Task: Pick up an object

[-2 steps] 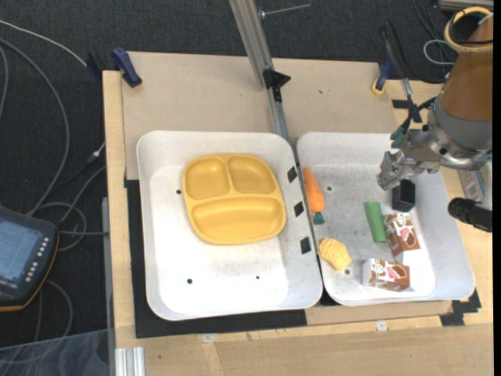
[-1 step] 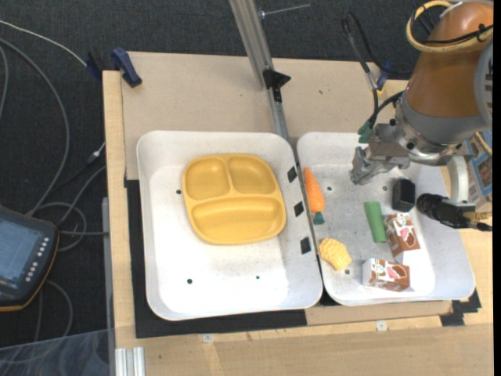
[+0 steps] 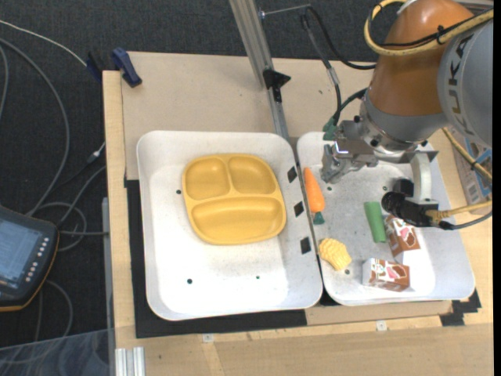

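Gripper (image 3: 338, 157), grip state unclear, hung just right of the carrot (image 3: 314, 192), seemingly placed to pick it from the bin (image 3: 450, 269).

A yellow three-compartment plastic plate (image 3: 233, 198) lies in the left shallow white bin (image 3: 160, 288). In the right shallow white bin (image 3: 450, 280), an orange toy carrot (image 3: 314, 193) lies at nine o'clock, a yellow toy corn cob (image 3: 335, 254) at seven, a green stick (image 3: 376, 220) near centre, and two brown-and-white packets (image 3: 389, 273) at five.
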### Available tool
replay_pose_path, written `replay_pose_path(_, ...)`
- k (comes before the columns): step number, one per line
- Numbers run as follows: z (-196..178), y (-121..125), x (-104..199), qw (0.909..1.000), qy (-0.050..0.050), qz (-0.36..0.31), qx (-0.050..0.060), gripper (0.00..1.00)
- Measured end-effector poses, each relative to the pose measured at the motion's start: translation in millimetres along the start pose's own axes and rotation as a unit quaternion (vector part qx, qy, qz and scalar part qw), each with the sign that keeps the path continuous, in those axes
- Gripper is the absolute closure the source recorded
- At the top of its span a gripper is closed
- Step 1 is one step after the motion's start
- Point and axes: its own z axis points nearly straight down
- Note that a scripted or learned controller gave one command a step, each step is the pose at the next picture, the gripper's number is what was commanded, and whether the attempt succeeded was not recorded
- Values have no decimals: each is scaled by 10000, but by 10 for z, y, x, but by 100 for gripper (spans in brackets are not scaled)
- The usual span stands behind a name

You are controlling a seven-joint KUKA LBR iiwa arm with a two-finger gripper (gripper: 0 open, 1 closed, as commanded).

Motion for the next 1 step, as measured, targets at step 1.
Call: replay_pose_path(1, 28, -39, 551, 10000, -1, 1, 12, 100)
